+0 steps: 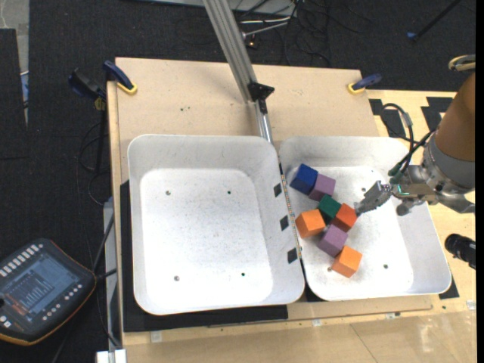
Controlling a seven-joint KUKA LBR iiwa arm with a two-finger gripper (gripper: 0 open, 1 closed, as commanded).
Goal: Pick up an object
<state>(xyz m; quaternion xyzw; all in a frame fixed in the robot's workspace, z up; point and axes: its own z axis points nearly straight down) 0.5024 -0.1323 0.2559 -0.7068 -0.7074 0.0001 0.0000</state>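
Note:
Several small blocks lie clustered in the right bin [401, 271]: a blue block [304, 178], a purple block [325, 185], a green block [329, 206], an orange block [310, 222], a red-orange block [345, 217], a second purple block [333, 239] and another orange block [347, 262]. My gripper [372, 200] reaches in from the right, low over the bin, its tips just right of the red-orange block. No block sits between its fingers.
The left bin [204, 225] lies beside the right one. A metal pole [234, 44] slants in from the top to the bins' shared edge. Clamps [121, 78] hold the board's back corners. A teach pendant [38, 290] rests at the lower left.

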